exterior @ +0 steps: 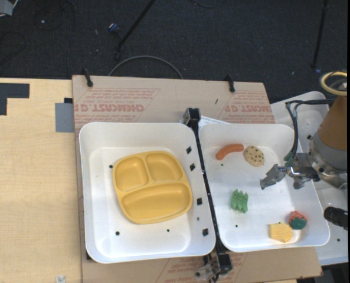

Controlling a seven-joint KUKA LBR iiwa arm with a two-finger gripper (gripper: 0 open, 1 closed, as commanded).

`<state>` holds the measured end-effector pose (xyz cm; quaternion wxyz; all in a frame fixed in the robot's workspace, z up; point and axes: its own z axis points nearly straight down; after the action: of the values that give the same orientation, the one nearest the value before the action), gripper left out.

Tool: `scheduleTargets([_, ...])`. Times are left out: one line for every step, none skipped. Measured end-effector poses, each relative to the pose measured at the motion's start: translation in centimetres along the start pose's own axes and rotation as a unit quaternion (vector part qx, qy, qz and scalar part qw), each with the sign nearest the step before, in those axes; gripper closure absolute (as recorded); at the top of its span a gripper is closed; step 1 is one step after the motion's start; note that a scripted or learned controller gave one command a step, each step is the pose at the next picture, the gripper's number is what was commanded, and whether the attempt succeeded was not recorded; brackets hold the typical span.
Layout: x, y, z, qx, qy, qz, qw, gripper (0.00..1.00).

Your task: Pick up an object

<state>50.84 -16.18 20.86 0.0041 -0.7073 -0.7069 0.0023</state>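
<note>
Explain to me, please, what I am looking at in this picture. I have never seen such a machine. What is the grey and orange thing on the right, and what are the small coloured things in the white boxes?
The picture is taken by one fixed camera above a bench, looking down at a slant. The grey and orange thing is a robot arm reaching in from the right; its gripper hangs over the right bin, with nothing visible between its jaws. Two shallow white bins stand side by side. The left bin holds a yellow divided plate. The right bin holds small toy foods: an orange sausage, a speckled cookie, a green piece, a yellow piece and a red and green piece beside it. The arm's job is to pick one up.
</note>
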Motion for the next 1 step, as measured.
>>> scheduleTargets([0.03, -1.11, 5.58, 0.000, 0.000, 0.000, 1.0000, 0.00])
